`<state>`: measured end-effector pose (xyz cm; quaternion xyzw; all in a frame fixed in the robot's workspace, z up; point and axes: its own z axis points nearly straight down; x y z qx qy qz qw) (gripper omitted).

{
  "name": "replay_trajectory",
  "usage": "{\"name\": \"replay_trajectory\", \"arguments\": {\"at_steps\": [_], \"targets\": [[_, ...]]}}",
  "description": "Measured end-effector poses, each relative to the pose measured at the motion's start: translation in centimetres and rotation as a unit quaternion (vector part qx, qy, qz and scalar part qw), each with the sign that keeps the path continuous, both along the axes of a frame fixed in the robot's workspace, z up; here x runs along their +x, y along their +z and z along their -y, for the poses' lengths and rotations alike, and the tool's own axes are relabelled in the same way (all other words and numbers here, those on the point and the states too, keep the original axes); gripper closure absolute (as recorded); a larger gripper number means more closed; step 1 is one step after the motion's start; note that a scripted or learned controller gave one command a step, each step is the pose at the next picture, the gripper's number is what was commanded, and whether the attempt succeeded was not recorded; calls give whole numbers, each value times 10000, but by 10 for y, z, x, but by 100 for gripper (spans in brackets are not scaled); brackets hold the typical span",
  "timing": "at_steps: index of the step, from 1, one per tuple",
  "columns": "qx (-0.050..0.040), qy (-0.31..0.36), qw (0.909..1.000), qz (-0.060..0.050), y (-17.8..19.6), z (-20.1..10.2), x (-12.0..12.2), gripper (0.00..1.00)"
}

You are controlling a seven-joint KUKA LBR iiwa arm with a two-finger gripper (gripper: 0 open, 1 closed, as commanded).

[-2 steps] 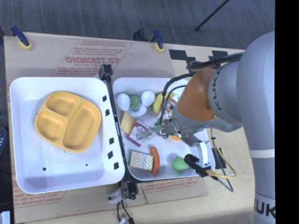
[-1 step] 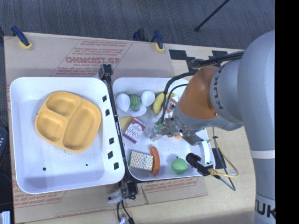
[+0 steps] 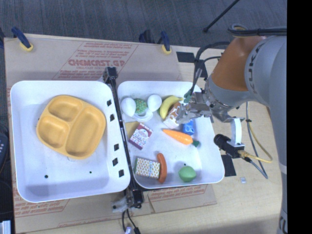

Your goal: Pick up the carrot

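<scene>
Your carrot (image 3: 178, 137) lies flat in the right bin (image 3: 209, 172), just below the hand (image 3: 186, 112), not lifted. You can't tell whether the hand is clenched or released. By my reading, the descent, grasp and lift all remain.

Dark grey carpet floor (image 3: 97, 6) behind, light wood bench (image 3: 253, 199) w/ printed cardboard sheet (image 3: 97, 60) on top.
</scene>
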<state>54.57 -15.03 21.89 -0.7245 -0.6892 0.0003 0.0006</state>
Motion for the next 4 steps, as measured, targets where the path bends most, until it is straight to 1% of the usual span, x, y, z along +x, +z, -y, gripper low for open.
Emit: {"name": "replay_trajectory", "arguments": {"at_steps": [1,2,3,4], "targets": [[3,0,10000,-7,-1,0,0,0],[8,1181,9930,-11,-128,-1,-11,0],[10,1204,9927,-22,-118,-1,-11,100],[3,50,10000,-11,-52,14,-65,100]]}}
